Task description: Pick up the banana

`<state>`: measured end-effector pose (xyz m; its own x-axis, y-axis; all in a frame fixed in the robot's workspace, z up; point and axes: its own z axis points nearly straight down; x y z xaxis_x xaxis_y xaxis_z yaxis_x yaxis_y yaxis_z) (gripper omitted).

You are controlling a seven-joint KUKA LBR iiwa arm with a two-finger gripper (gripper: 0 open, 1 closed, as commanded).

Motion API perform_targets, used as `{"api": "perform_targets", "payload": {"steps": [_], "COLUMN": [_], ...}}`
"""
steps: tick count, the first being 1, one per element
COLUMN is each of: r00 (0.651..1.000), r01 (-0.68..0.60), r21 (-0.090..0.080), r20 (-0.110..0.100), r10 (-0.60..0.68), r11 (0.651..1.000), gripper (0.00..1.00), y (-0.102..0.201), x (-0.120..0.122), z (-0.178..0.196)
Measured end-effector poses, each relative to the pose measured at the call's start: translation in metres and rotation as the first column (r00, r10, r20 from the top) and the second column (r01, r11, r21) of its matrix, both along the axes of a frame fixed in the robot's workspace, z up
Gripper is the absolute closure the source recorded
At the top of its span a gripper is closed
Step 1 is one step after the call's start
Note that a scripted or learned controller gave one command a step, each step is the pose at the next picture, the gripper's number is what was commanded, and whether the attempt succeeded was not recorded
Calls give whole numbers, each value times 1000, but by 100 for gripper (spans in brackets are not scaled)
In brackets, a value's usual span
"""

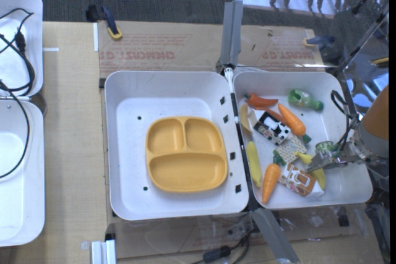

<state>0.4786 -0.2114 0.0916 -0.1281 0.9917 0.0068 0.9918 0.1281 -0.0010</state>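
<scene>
Plate (185, 154) in left bin (124, 133); banana (253, 161) in right bin (352, 191).

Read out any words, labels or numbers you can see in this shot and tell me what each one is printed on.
"CHEMCAT GF...", red print, upside down and mirrored from this camera, so the reading is uncertain: on the cardboard sheet behind the left bin.
The same red print repeats on the cardboard behind the right bin, too faint to read.
Orange and white snack box in the right bin: printing too small to read.
Black and white cow-pattern carton: no legible text.
</scene>
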Motion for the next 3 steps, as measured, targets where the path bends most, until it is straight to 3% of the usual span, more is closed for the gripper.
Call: {"api": "perform_targets", "payload": {"steps": [1,2,3], "r00": [1000,977,913], "r01": [5,212,408], "r21": [-5,-10,-3], "r20": [8,21,21], "r10": [-5,-212,-408], "r11": [1000,977,913], "gripper": [100,100,100], "y": [-2,31,106], "x": [2,11,5], "z": [12,9,8]}}
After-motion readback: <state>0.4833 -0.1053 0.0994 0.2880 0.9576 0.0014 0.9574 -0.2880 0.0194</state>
